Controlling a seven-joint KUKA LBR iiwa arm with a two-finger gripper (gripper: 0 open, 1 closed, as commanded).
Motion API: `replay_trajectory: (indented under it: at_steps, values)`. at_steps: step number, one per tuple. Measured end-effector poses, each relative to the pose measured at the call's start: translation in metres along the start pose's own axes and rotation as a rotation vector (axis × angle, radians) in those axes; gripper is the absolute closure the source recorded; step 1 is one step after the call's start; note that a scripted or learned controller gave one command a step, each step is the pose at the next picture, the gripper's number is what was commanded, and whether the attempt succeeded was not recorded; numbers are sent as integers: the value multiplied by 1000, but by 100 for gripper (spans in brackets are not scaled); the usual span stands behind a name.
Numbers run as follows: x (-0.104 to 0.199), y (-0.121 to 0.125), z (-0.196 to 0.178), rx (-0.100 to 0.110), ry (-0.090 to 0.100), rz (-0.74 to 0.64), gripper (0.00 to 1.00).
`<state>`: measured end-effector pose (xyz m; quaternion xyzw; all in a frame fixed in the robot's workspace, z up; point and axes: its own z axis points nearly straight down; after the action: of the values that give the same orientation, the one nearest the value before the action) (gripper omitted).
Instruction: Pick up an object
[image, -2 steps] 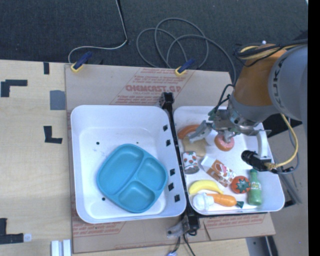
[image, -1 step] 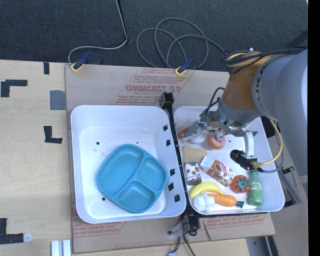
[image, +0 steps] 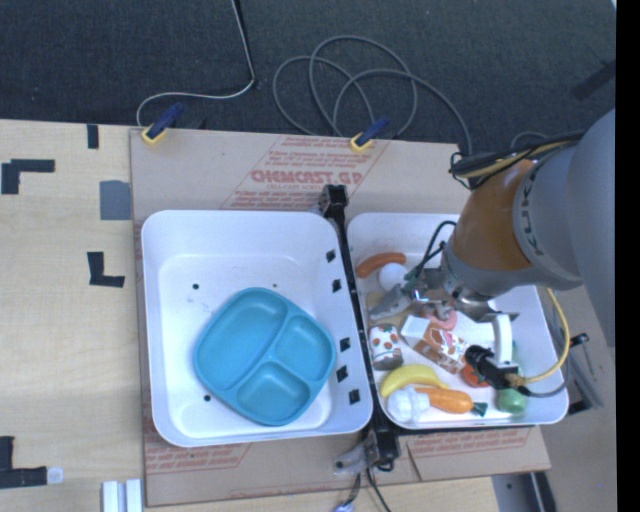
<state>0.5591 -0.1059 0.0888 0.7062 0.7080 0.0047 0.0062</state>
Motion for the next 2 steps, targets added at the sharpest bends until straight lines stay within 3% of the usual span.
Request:
replay_trajectory:
  at_steps: [1,2]
  values:
    - [-17,-54,-2,-3,-4,1,0]
    - [-45,-74,-91,11,0,4,0]
